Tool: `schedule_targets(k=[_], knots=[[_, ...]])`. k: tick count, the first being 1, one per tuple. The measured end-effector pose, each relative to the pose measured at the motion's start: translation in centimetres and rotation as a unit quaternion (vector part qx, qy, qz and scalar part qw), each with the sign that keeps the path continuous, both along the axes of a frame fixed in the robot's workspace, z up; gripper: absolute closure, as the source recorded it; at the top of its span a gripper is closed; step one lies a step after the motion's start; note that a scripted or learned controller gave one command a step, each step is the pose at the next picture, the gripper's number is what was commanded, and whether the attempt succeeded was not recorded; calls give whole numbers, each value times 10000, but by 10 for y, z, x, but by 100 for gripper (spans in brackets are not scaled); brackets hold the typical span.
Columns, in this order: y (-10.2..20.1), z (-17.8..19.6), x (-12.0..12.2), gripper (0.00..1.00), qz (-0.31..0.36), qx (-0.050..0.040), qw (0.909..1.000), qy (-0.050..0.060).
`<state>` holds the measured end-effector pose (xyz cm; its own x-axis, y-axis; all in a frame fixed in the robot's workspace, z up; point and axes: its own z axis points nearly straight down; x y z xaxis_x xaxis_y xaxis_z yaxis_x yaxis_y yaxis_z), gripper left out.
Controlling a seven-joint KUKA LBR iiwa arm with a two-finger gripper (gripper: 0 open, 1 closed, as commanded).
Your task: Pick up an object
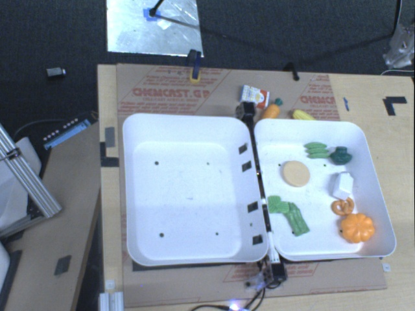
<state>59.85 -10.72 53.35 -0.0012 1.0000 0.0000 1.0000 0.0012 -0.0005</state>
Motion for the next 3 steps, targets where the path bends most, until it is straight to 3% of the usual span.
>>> schedule_targets(k=[1,2,3], knots=[[3,3,42,100,13,-8,10000,-29],[7,3,68,100,12,-9,10000,-27],[9,2,70,100,8,-7,10000,-19]])
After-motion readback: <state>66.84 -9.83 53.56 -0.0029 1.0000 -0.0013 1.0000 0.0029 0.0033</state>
